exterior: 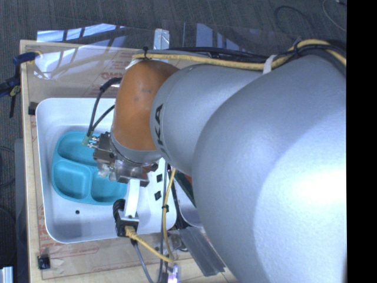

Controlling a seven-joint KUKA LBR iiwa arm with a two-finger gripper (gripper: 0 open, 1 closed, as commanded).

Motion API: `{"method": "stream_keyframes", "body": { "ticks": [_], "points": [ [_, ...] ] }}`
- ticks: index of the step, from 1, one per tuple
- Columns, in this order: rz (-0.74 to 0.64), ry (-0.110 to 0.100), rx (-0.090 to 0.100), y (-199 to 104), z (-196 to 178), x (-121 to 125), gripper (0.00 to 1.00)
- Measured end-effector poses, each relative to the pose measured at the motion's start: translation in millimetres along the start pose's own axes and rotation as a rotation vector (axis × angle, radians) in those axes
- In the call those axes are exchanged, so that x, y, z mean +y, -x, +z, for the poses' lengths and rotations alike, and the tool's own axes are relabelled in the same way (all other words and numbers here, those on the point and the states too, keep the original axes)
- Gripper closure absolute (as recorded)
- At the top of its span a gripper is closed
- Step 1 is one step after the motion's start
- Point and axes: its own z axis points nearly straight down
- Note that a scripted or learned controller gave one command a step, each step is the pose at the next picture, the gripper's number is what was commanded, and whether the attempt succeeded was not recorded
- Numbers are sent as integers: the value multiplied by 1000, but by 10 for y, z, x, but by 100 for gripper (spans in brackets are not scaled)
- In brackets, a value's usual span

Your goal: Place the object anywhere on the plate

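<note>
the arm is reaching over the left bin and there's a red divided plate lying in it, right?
Not quite: the divided plate is blue, not red, as the camera view shows. The rest holds: it lies in the left bin, and the arm reaches over that bin.

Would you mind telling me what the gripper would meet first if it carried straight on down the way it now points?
Probably the blue plate in the left bin: the gripper hangs over the plate's right edge, though depth is unclear.
</note>
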Motion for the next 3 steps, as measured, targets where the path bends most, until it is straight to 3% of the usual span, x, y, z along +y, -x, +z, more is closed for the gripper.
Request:
{"method": "stream_keyframes", "body": {
  "ticks": [1,2,3],
  "points": [
    [519,-5,-3,-400,552,-176,100],
    [368,1,1,-472,-251,717,100],
    [813,0,-3,-686,946,215,100]
  ]
}}
